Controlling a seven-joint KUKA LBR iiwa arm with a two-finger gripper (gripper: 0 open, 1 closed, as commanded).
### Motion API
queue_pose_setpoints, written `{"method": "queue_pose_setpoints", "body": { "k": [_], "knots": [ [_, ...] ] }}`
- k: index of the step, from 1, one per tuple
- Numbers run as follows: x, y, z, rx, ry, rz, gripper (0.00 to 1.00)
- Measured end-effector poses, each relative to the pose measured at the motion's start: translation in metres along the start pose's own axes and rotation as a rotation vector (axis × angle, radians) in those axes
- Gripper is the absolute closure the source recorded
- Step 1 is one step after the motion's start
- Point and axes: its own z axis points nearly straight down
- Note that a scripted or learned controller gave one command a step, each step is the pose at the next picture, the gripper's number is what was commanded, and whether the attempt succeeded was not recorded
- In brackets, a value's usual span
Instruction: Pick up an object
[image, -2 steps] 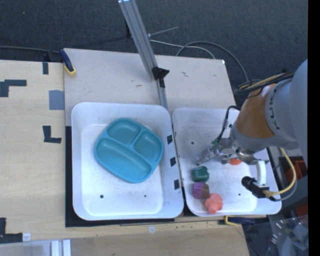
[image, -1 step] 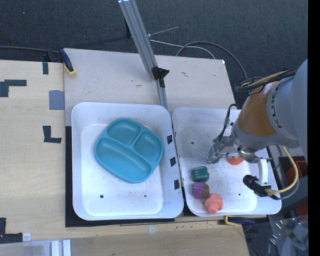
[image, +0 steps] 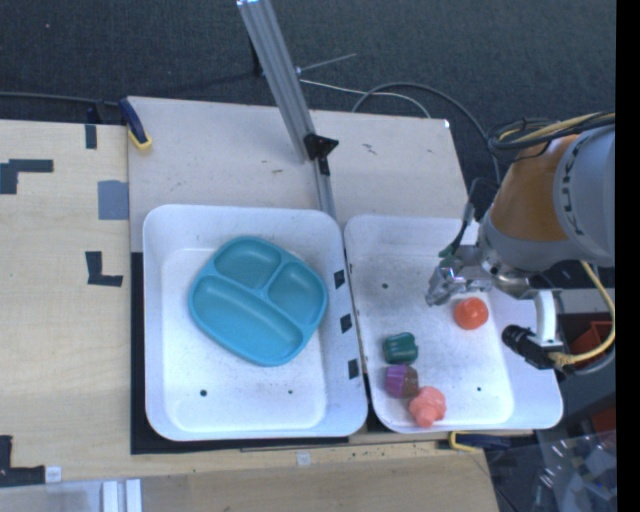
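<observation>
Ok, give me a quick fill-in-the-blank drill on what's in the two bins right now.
1. The blue divided plate lies in the ____ bin.
2. The toy nearest the gripper is coloured ____.
3. The green toy, purple toy and pink toy share the ____ bin.

Missing words: left; orange; right

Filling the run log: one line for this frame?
gripper low in right bin | beside orange ball | nothing seen held | green, purple, pink toys near front | blue plate in left bin

Rt bin (image: 400, 240) upper half open — orange ball (image: 470, 314), green (image: 400, 348), purple (image: 401, 380), pink (image: 428, 404) toys crowd lower half.
</observation>
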Motion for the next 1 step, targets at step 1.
{"method": "queue_pose_setpoints", "body": {
  "k": [1],
  "knots": [
    [-0.0063, 0.0096, -0.0528, 0.000, -0.001, 0.001, 1.00]
  ]
}}
